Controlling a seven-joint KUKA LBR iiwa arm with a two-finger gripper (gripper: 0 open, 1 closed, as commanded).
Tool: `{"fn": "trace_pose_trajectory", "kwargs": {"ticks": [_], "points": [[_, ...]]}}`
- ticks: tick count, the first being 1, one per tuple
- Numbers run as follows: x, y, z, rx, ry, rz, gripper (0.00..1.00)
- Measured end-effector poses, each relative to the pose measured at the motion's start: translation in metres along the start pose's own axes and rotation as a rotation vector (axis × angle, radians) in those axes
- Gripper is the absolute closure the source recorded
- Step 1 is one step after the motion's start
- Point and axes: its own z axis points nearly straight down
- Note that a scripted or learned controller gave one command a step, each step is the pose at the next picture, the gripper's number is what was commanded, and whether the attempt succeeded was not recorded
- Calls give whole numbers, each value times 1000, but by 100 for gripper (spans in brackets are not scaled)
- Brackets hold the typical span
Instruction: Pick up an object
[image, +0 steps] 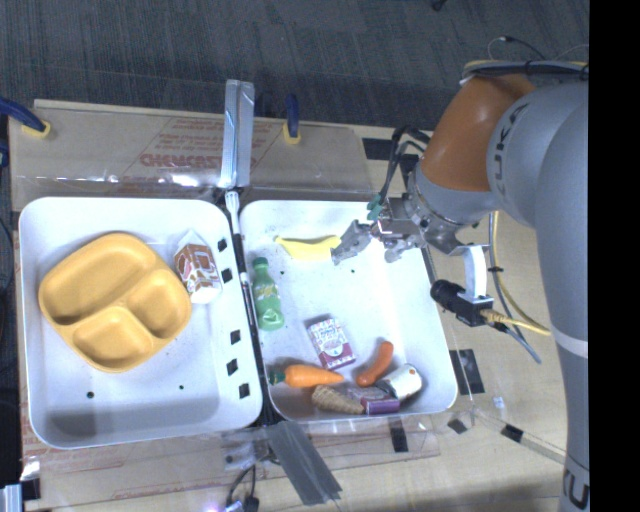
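Arm reached in from right, hand (370, 241) low over right bin (425, 300) beside banana (305, 246); fingers apart, apparently holding nothing. Cardboard (180, 150) print illegible.

Yellow banana (306, 246) lying flat near right bin's (430, 330) far wall, beside hand (369, 243)

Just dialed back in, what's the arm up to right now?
The pincer hangs over the back of the right bin, next to the banana, with nothing between its fingers. Carrot, green bottle, red packet and sausage lie untouched. The yellow tray sits in the left bin.
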Motion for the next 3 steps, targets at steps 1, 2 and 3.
{"fn": "trace_pose_trajectory", "kwargs": {"ticks": [1, 2, 3], "points": [[50, -63, 104, 1, 0, 30, 0], [23, -103, 117, -19, -6, 43, 0], [71, -46, 23, -2, 0, 86, 0]]}}
